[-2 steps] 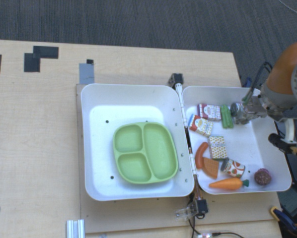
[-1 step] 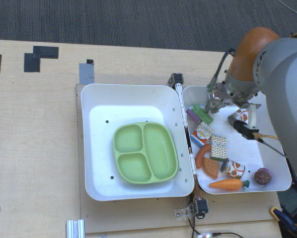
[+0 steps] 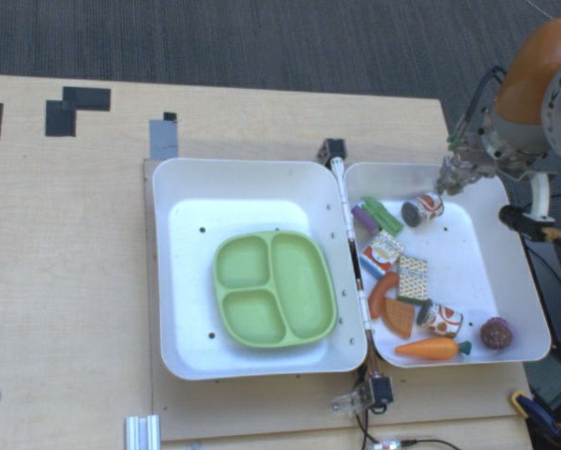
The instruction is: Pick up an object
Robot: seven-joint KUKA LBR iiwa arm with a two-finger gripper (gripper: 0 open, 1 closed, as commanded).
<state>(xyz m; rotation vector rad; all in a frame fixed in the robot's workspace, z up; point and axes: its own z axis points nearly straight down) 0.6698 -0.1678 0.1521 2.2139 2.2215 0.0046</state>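
Toy carrot [image 3: 429,349] at bin [image 3: 529,293] front looks light, stiff, slick — grab mid-body; gripper [image 3: 450,182] up back, can't tell its state

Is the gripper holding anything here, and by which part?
Nothing visibly held: the gripper hangs above the right bin's far edge, beside the small can.

The arm [image 3: 534,92] runs off the right edge, so most of it is out of sight. Its gripper [image 3: 452,178] is small and blurred over the right bin's [image 3: 515,251] far rim. In that bin the toys are heaped: the red sausage [image 3: 382,293] lies partly under a checkered packet [image 3: 413,275], and the small labelled pieces are too tiny to read. The worktop [image 3: 65,279] is cut off at the left and at the bottom.
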